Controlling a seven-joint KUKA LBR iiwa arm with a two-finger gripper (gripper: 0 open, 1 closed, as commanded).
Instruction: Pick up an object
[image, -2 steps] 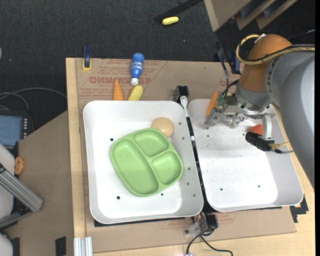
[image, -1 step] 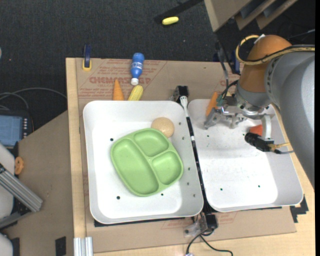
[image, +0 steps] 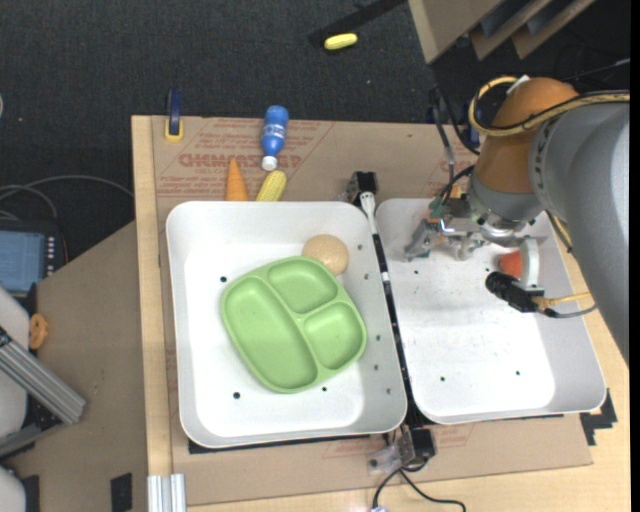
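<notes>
My gripper (image: 445, 238) hangs low over the far left part of the right bin (image: 490, 370), under the arm's orange band. A small red-orange object (image: 511, 263) lies in that bin just right of the gripper, partly hidden by the wrist. In the left bin (image: 200, 330) a green divided plate (image: 292, 322) sits in the middle. A round beige object (image: 327, 253) rests against the plate's far edge.
Beyond the left bin, on the bench, lie a blue-and-white bottle (image: 272, 136), an orange carrot (image: 235, 181) and a yellow piece (image: 271, 185). A black clip (image: 363, 186) sits at the far end of the ridge between the bins. Cables run along the arm on the right.
</notes>
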